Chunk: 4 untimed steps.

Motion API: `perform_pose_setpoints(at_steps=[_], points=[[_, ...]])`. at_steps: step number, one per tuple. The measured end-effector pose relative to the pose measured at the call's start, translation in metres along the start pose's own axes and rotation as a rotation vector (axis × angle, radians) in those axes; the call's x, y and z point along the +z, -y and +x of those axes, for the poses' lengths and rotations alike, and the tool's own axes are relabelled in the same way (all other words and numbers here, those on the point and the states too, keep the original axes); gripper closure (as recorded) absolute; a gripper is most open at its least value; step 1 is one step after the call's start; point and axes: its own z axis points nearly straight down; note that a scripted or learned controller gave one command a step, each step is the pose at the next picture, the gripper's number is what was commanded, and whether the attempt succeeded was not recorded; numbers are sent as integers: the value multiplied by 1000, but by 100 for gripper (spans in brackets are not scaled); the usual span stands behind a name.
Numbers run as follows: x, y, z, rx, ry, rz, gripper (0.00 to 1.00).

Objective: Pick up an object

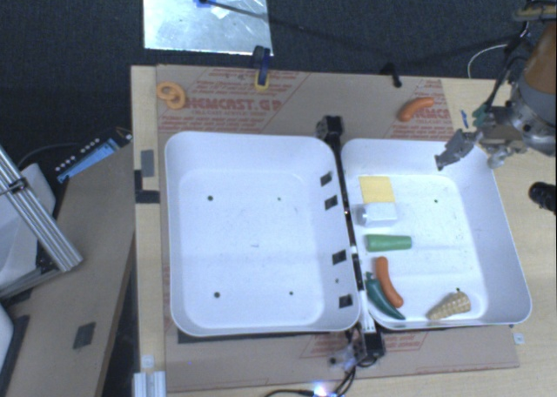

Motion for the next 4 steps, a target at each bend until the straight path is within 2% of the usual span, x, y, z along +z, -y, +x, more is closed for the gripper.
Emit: perform_pose_setpoints(at_steps=[1,2,3,4], points=[[88,-22,55,-11,-5,4,0],[56,-12,99,-12,-4,-2,0],[-31,-21,139,-12,-4,-10,0],[-156,24,210,-16,-8,-15,0]])
